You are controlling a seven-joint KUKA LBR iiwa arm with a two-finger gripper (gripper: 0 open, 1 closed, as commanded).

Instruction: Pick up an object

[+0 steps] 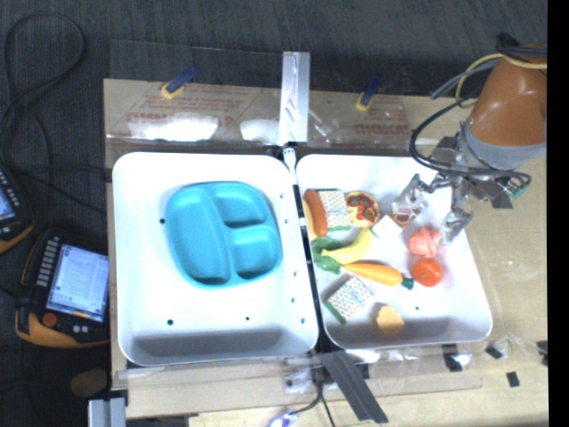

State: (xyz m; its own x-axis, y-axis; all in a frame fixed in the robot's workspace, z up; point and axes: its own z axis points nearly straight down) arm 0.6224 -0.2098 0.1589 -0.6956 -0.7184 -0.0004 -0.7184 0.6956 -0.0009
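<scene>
The right bin point(471, 314) holds several toy foods: a sausage point(314, 212), a yellow banana point(353, 247), a carrot point(378, 274), a red tomato point(428, 272), a pink piece point(425, 241), a small printed box point(350, 297) and an orange-yellow wedge point(388, 318). My gripper point(436, 205) hangs over the bin's far right part, just above the pink piece. Its fingers point(457, 222) are spread open with nothing between them. A small clear cup point(403, 212) sits by the left finger.
A blue divided tray point(227, 231) lies in the left bin point(142, 310). The ridge between the two bins point(302, 256) runs down the middle. Another printed box point(335, 207) and a round dish of toy food point(363, 205) sit at the right bin's back.
</scene>
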